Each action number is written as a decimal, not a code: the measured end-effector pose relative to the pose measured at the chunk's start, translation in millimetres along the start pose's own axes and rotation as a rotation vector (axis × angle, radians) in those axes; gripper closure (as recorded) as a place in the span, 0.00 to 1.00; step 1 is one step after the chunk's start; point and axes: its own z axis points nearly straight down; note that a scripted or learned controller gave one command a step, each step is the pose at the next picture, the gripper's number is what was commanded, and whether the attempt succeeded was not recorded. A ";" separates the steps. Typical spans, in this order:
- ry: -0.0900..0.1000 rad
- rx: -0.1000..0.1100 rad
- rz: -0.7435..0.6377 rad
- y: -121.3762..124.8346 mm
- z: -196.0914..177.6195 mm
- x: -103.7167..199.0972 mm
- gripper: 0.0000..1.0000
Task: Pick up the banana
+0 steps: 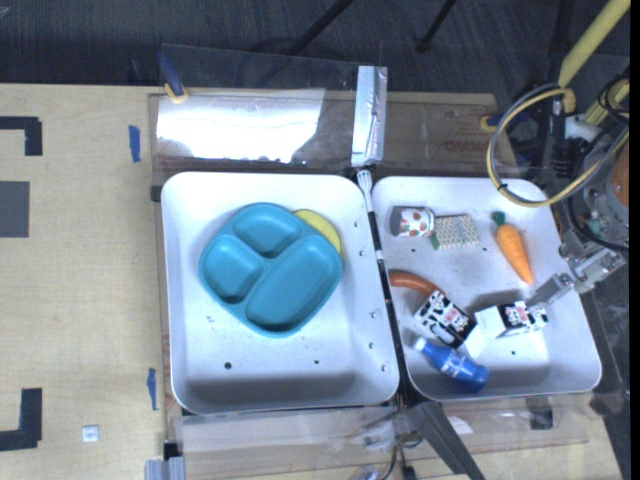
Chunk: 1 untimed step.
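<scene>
Both bins [190, 368] were white, the left one flecked with small dark specks. The divided plate [270, 266] in it was turquoise, with a pale yellow banana [322, 226] edge at its far right. In the right bin [570, 363] the carrot [514, 251] was orange with a green top, the sausage [412, 281] orange-brown, the bottle [455, 364] blue, two cartons [443, 319] white with black cow patches, and a small pad [454, 231] speckled
</scene>
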 end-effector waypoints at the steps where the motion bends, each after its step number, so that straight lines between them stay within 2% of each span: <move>1: -0.004 -0.001 -0.275 12.0 88.0 -22.8 0.00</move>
